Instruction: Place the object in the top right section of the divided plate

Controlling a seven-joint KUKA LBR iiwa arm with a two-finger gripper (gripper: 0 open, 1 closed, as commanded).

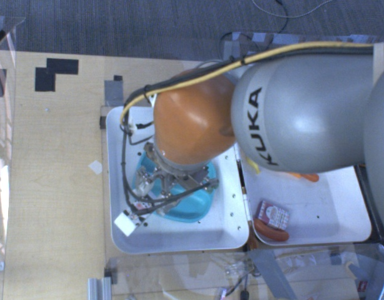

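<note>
Pincer (170, 183) over blue plate (195, 205)

The right bin (360, 224) holds a red packet (272, 215), a sausage (271, 232) (touching it) and an orange piece (304, 177).

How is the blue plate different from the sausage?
The plate is blue, and the sausage is reddish brown. The plate lies in the left bin, mostly under the arm. The sausage lies in the right bin, uncovered. The plate is wide, and the sausage is small and thin.
</note>
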